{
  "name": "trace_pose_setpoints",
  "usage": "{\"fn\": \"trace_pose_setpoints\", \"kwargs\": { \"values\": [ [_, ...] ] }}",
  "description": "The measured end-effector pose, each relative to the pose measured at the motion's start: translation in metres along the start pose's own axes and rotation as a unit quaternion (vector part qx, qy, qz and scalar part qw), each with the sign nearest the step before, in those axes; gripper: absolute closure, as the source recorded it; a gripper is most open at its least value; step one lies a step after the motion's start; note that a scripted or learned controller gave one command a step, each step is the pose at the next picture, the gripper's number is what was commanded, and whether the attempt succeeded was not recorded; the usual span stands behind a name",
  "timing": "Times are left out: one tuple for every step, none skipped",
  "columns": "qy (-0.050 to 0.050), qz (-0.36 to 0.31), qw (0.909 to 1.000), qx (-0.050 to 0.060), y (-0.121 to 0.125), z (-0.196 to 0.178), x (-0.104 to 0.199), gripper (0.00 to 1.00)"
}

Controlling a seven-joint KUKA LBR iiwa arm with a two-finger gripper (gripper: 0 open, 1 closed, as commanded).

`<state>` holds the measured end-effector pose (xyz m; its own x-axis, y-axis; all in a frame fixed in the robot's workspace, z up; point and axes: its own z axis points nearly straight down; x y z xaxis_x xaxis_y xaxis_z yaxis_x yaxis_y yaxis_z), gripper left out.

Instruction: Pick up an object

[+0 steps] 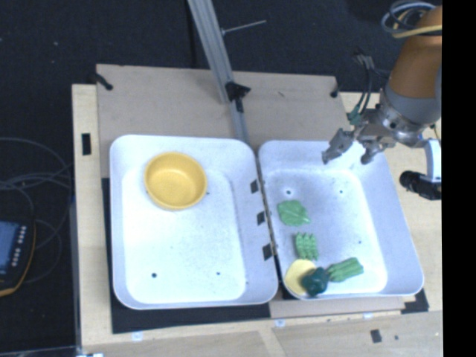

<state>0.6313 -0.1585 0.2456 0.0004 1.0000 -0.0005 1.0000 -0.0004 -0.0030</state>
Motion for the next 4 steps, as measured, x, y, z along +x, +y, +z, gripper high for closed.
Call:
{"fn": "trace_pose_setpoints", "kwargs": {
  "values": [
    [0.0,0.0,1.0,0.001,0.002,0.059,-0.008,0.0],
    [0.0,0.0,1.0,0.001,0.002,0.122,-0.007,0.0],
    [0.0,0.0,1.0,-0.003,0.004,0.108,-0.007,1.0],
    [0.0,0.0,1.0,-0.004,0.002,0.052,-0.017,1.0]
  ]
}}
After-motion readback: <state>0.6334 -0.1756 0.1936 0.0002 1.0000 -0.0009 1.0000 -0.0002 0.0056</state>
